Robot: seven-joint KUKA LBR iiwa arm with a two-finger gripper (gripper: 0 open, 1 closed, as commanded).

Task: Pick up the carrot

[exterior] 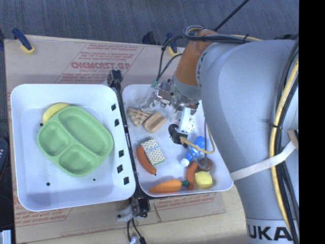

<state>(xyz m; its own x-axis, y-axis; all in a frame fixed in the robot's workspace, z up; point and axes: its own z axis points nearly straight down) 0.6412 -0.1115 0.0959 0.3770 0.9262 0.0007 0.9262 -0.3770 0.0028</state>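
Observation:
The carrot (166, 186), orange with a green stub at its right end, lies along the front wall of the right bin (220, 182). My gripper (154, 98) is over the far part of that bin, just above a ridged tan waffle piece (135, 116) and a tan bread roll (155, 122). It is well away from the carrot, at the opposite end of the bin. The grey arm covers the bin's right side.
A red-orange sausage (146, 160), a checkered packet (153, 152), a blue item (199, 144), a brown ring (205, 163), a second orange piece (191, 171) and a yellow lump (204, 179) crowd the carrot. The left bin (23, 187) holds a green divided plate (75, 139) over a yellow item (54, 110).

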